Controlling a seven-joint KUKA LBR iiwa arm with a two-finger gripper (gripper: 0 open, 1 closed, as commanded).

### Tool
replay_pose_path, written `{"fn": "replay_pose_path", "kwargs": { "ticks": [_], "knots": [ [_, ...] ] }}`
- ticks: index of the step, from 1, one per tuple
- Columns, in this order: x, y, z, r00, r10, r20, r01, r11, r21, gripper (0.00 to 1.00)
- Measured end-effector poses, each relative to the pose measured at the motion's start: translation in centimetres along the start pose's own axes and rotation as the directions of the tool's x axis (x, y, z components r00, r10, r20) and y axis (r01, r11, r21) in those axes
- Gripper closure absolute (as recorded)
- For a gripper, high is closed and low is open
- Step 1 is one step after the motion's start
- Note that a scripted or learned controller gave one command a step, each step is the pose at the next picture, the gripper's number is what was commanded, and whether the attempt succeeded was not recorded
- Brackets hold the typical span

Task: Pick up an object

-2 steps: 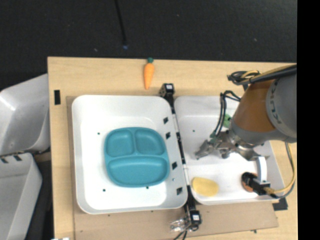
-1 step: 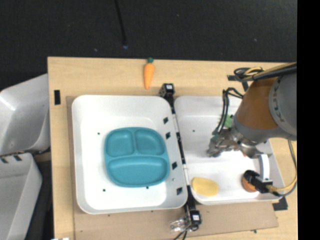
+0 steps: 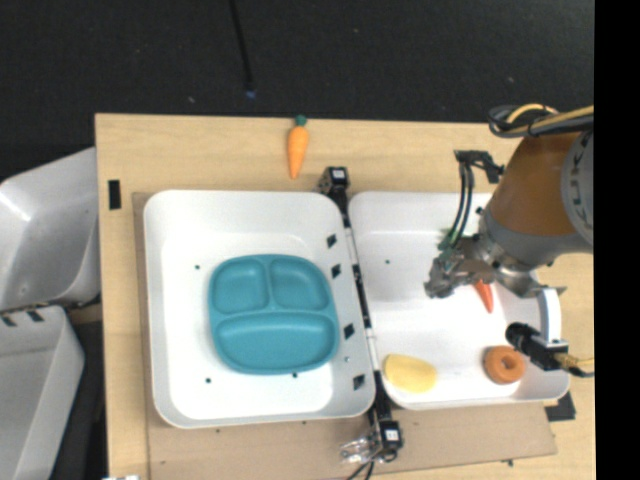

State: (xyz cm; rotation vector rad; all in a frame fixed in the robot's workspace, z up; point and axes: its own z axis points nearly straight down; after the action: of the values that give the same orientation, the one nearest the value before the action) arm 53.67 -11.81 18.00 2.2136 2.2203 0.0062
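My gripper hangs low in the right bin; I cannot tell its state. A small orange piece lies just beside it, the yellow lemon and doughnut farther off. I'd centre squarely over one before descending.

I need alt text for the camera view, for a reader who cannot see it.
A grey and orange robot arm reaches into the right white bin, which holds a yellow object and a brown ring. The left bin holds a blue divided plate; a toy carrot lies on the bench.
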Motion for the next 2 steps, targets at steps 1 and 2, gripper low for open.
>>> {"fn": "replay_pose_path", "kwargs": {
  "ticks": [1, 2],
  "knots": [
    [0.1, -0.1, -4.4, 1.0, 0.0, 0.0, 0.0, 1.0, 0.001, 1.0],
    [-0.1, 0.1, -8.5, 1.0, 0.0, 0.0, 0.0, 1.0, 0.0, 1.0]
  ]
}}
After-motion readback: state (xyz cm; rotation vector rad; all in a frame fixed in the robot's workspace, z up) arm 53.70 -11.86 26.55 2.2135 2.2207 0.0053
